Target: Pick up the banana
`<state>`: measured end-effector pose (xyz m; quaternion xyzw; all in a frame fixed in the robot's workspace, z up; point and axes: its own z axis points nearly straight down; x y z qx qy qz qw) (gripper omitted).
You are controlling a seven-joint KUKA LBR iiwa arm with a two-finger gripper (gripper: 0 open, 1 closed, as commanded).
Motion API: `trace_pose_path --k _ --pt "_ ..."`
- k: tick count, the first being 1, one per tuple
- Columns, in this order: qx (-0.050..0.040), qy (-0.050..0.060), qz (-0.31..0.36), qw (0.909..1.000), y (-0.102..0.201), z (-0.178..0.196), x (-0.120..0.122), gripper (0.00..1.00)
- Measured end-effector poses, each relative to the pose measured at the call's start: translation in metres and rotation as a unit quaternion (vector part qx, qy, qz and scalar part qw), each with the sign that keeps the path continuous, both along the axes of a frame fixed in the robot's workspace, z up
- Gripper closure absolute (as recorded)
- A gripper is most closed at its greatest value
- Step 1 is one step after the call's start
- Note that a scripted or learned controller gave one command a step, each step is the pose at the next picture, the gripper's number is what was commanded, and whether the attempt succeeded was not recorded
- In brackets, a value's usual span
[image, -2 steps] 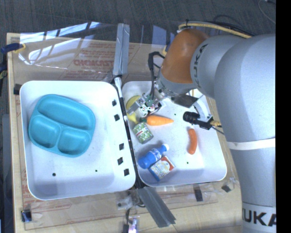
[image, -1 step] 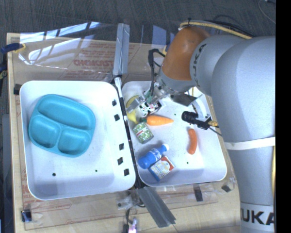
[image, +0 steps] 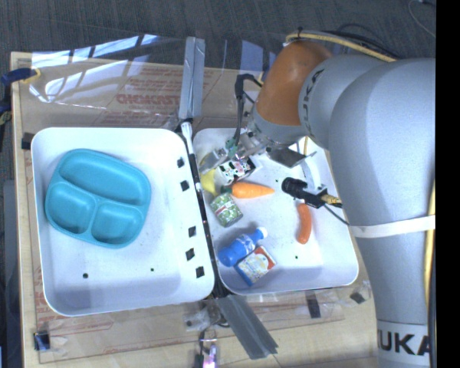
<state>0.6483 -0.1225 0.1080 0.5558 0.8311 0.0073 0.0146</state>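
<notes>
One two-finger gripper sits low in the far left corner of the shallow white bin on the camera's right. Its tip is lost in clutter, so I can't tell whether the jaws are apart or together, and nothing is visibly held. The yellow banana lies just beside it, on the side toward the wall dividing the bins and a touch nearer the camera. Only a short yellow stretch shows against that wall. It seems to run along the wall, though I wouldn't swear to its long axis. By my reckoning the coming move is a small shift toward that wall, with little room to straddle the fruit.

An orange carrot lies close on the gripper's other side, pointing across the bin. A green crumpled packet is next, near the banana's end. Further on are a blue plastic bottle and a small printed carton, touching. A reddish-orange sausage-shaped piece lies well apart.

The left-hand white bin holds a turquoise divided plate.
</notes>
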Motion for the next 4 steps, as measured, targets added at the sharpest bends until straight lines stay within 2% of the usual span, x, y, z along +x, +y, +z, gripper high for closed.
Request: trace_pose_path --k 1,2,3,4 --pt "-0.0076 -0.001 0.032 0.9995 0.0037 0.0016 -0.0018 0.00" --pt "-0.0027 0.002 0.004 1.0000 0.0018 -0.0001 0.0020 0.00" --pt "-0.0081 -0.003 0.011 0.9999 0.0057 0.0018 -0.0024 0.00" --pt "0.0015 0.002 -0.076 0.9971 0.0040 -0.0005 0.0061 0.00"
